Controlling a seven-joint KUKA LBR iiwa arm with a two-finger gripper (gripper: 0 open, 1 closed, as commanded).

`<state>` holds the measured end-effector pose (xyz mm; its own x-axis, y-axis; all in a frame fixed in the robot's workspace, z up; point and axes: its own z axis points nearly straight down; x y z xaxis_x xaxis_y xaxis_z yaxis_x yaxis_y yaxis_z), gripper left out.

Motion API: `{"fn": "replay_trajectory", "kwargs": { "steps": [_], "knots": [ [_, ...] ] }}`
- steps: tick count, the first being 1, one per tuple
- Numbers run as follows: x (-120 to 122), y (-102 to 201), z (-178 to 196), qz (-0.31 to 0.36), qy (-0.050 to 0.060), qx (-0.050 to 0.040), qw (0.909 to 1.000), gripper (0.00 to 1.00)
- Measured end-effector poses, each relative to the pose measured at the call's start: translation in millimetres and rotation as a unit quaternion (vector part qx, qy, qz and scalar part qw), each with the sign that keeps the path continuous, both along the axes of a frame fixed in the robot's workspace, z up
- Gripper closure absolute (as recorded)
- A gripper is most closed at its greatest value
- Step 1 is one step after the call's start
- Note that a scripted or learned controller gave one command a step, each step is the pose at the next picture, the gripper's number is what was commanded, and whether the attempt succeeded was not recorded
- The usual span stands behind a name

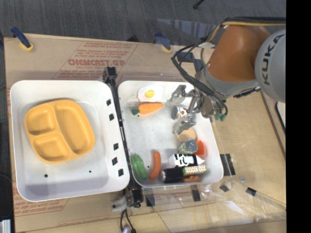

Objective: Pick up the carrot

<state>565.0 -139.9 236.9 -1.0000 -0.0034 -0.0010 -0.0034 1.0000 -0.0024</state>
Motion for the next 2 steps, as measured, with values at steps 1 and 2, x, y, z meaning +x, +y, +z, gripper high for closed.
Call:
{"fn": "replay_trajectory", "kwargs": {
  "steps": [1,2],
  "knots": [
    [42.1,0.7,-127.3,-0.193,0.006,0.0016,0.9813,0.0],
    [82.6,12.5,-142.5,-0.342,-0.003,0.0012,0.9397,0.0]
  ]
}}
